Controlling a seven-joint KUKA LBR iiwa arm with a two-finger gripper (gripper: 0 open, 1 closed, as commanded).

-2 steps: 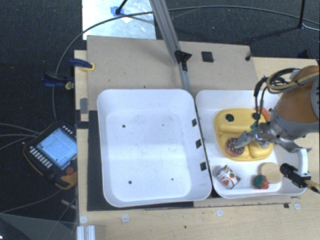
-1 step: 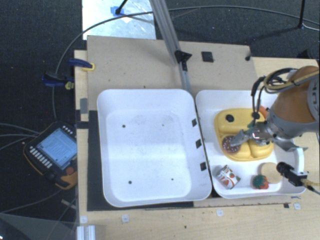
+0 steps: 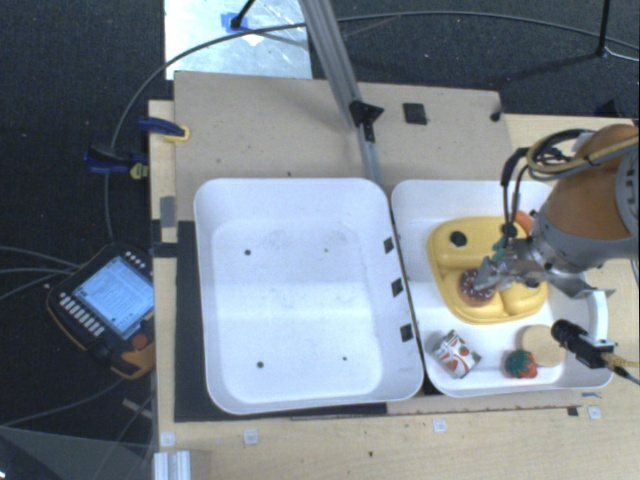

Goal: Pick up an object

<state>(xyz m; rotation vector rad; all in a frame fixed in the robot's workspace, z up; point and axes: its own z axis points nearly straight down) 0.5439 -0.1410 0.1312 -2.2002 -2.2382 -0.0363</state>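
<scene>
Grey arm — orange band, looping black and yellow cables

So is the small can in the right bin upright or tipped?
Tipped: the small can lies on its side on the right bin floor.

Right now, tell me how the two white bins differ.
The left bin sits apart from the arm; the right bin has the end effector over it. The right bin holds a yellow object and a small can. Both are shallow and white.
</scene>
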